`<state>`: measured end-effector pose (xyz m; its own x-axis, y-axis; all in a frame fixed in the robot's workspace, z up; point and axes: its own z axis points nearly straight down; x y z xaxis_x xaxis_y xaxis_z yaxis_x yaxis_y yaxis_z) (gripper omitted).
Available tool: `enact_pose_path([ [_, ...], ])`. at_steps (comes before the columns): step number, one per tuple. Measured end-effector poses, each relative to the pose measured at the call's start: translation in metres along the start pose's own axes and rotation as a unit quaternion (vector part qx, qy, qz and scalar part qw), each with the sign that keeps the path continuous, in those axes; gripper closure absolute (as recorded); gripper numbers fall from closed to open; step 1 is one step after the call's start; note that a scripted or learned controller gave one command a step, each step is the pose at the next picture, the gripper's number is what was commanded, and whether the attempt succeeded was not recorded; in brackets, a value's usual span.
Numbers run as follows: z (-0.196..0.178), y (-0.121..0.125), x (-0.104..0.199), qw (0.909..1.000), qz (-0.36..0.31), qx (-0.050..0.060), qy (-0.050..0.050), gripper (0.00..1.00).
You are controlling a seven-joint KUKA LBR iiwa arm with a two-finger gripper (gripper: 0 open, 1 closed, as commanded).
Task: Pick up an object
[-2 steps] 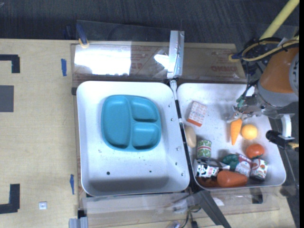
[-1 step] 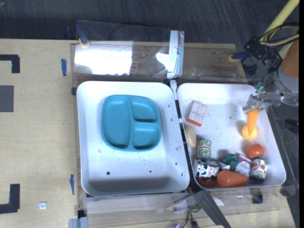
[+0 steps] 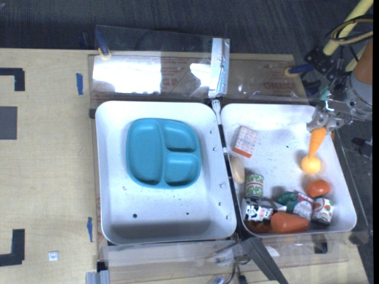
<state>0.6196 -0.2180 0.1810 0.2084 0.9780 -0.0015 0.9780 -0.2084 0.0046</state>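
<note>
My gripper (image 3: 323,123) hangs over the right bin's (image 3: 278,120) far right side. An orange cone-shaped toy (image 3: 318,139) with a yellow round end (image 3: 311,165) slants down from between the fingers, which are shut on its upper tip. Its yellow end is low over the bin floor. Loose objects lie along the bin's near side: an orange-red tomato (image 3: 318,187), a red pepper (image 3: 287,222), a green can (image 3: 254,185), a black-and-white item (image 3: 257,212) and a small can (image 3: 323,210).
A white box with red print (image 3: 246,141) and a beige piece (image 3: 237,171) lie by the right bin's left wall. The left bin (image 3: 112,176) holds a blue divided plate (image 3: 163,151). Cables (image 3: 343,34) run at the upper right.
</note>
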Motion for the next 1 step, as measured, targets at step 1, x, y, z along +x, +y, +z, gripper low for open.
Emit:
enact_pose_path([
  [1,-0.0233,0.0046,0.0271,0.9929,-0.119,-0.001,0.000,1.00],
])
